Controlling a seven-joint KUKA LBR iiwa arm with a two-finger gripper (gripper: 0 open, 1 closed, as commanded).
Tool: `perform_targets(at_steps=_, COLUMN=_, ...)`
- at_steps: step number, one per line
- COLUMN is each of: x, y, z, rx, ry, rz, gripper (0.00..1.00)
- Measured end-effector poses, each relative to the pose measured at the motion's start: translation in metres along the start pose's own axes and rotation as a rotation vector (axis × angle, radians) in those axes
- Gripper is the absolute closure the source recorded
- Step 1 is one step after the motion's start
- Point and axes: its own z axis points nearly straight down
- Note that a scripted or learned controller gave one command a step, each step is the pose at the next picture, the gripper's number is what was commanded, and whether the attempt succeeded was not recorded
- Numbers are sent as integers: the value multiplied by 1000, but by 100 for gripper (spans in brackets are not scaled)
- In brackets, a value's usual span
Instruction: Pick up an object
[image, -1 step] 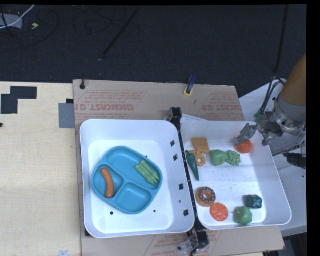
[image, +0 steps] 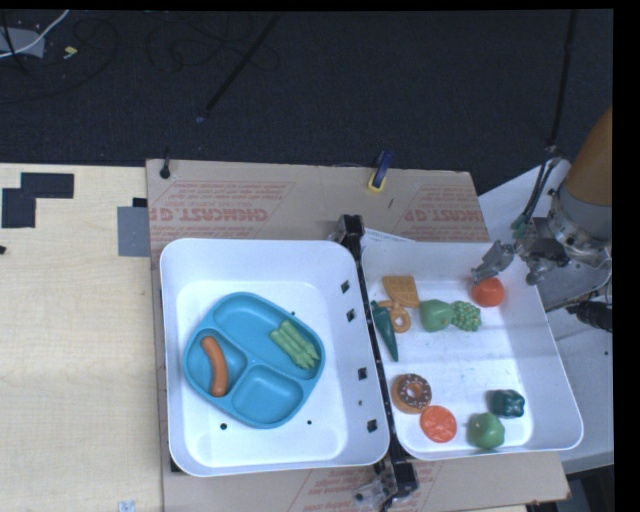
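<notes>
Tomato, lying loose at two o'clock in the right bin, is judged the likely target, since the gripper is poised just above it with fingers spread apart, nothing yet being held.

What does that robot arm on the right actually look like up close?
The arm comes in at the right edge: an orange band on top, then a rounded grey metal wrist. Below it sits the gripper, with two thin grey metal fingers. Thin dark cables run alongside.
</notes>
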Motion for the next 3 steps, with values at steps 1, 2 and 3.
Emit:
perform_targets(at_steps=1, x=5, y=-3, z=43, rx=2, ry=0, rz=-1, gripper=0)
perform_targets(at_steps=2, x=13, y=-2, z=105, rx=5, ry=2, rz=-4, gripper=0)
perform_targets(at_steps=3, x=15, y=-1, z=119, rx=1, ry=0, rz=-5, gripper=0)
